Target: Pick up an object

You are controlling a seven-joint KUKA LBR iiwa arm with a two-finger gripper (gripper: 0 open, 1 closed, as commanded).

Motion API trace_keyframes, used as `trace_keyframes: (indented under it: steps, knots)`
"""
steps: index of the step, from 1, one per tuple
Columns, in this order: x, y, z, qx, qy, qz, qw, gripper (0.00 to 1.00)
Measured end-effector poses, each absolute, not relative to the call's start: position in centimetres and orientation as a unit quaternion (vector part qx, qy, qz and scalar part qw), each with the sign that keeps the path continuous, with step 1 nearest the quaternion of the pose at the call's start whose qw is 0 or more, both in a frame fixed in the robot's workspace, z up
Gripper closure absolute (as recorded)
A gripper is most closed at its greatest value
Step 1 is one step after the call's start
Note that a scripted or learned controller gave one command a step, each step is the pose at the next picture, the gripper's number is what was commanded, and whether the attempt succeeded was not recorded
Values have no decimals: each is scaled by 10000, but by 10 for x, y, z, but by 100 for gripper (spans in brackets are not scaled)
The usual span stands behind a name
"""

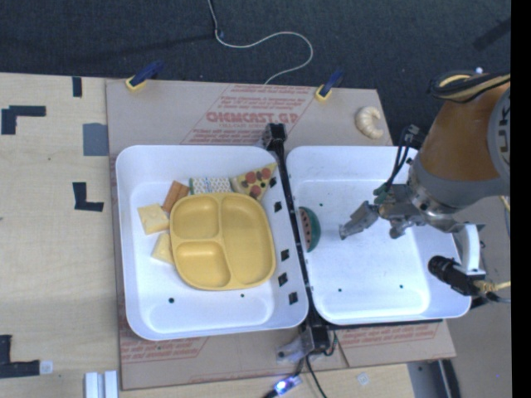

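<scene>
Nothing's grabbed yet: the gripper [375, 220] hangs spread and bare over the right bin [365, 301], with the watermelon-slice toy [310, 227] just beside it, still waiting.

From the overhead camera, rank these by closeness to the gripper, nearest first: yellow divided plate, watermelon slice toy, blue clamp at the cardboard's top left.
Measured from the gripper over the right bin:
1. Watermelon slice toy, at the right bin's left wall, just left of the gripper.
2. Yellow divided plate, in the left bin.
3. Blue clamp, top left corner of the cardboard, outside both bins.
</scene>
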State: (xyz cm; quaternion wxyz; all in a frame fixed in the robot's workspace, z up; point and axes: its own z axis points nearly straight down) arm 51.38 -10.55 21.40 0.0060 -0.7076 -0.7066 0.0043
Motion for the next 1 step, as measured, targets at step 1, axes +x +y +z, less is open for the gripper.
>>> trace_keyframes:
  steps: [1]
  knots:
    - [516,-106,220,-7066,-7076,7,13,0]
